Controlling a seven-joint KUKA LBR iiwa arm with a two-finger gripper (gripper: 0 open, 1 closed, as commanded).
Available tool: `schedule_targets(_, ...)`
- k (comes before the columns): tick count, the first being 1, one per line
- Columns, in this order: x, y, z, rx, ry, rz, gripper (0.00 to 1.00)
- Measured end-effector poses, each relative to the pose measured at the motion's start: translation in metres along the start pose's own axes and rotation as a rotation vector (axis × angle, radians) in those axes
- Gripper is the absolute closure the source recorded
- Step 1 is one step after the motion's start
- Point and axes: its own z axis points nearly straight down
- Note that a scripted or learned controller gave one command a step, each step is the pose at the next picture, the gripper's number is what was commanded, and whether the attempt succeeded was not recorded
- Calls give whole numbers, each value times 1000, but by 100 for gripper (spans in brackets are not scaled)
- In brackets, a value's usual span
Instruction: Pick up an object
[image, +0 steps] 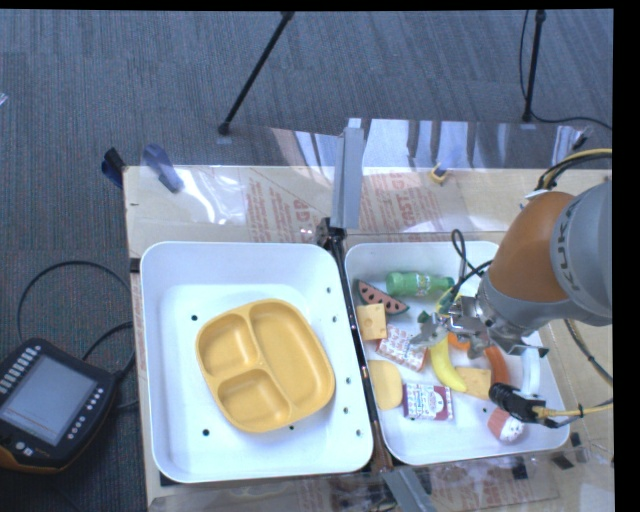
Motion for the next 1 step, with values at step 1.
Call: schedule_targets(1,16,-30,-2,-12,-1,222,0)
